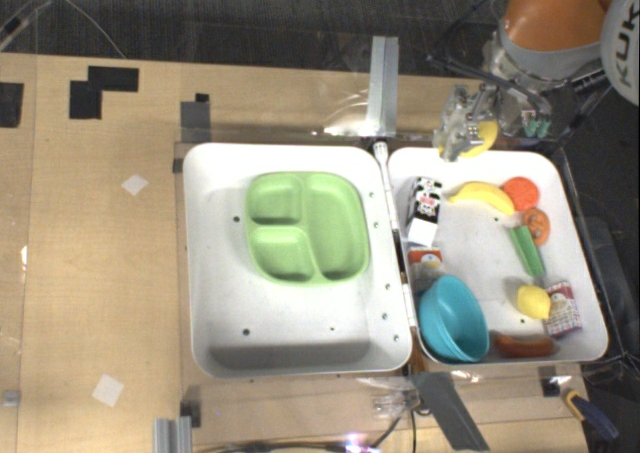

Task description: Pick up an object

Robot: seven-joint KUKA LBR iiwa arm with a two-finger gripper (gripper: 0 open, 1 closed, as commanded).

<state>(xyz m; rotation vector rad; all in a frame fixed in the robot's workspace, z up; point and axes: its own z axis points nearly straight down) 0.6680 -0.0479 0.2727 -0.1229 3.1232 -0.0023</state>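
Held object: you see a small yellow object (484, 135) caught between the fingers (466, 137), lifted over the far rim of the right bin (590, 271).
Fingers: they are closed on the yellow object; you find them at the upper right, under the orange band of the arm (552, 1).
Banana (481, 194): it lies in the right bin, just below the fingers toward you.
Black-and-white carton (427, 200): below the fingers and a little left, against the bin's left wall.
Red-orange ball (520, 190): below and right of the fingers, beside the banana's tip.
Green stick (527, 250): further below, right of the fingers, running down the bin.
Lemon (533, 301): well below the fingers, next to a small red-and-white packet (562, 308).
Blue bowl (452, 318): well below the fingers, in the near left corner of the right bin.
Sausage (522, 346): at the near rim, farthest from the fingers.
Left bin (215, 241): well left of the fingers; it holds a green divided plate (305, 226).
Surface (90, 261): light wood, stretching left of both bins.
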